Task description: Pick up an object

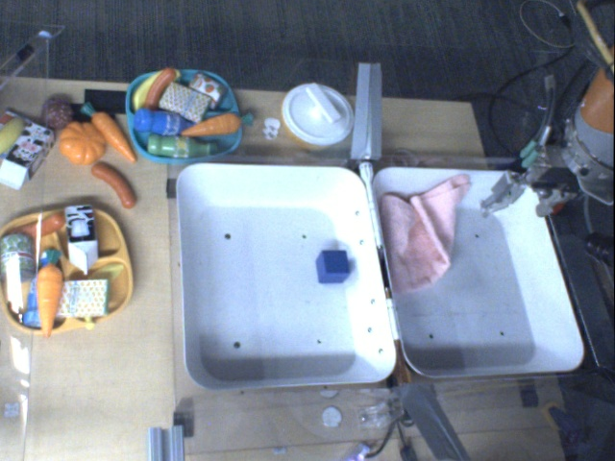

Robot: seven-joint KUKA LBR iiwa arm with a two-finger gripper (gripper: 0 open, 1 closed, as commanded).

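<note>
A small blue cube sits in the left bin, right of its middle. A crumpled pink cloth lies in the right bin, against its left wall. My gripper hangs over the right bin's far right corner, to the right of the cloth and apart from it. Its two fingers stand open with nothing between them. The arm's orange band shows at the right edge.
A metal divider post stands behind the gap between the bins. A white lid and a blue bowl of toy food sit behind the left bin. A yellow tray of toys and loose toy vegetables lie at far left.
</note>
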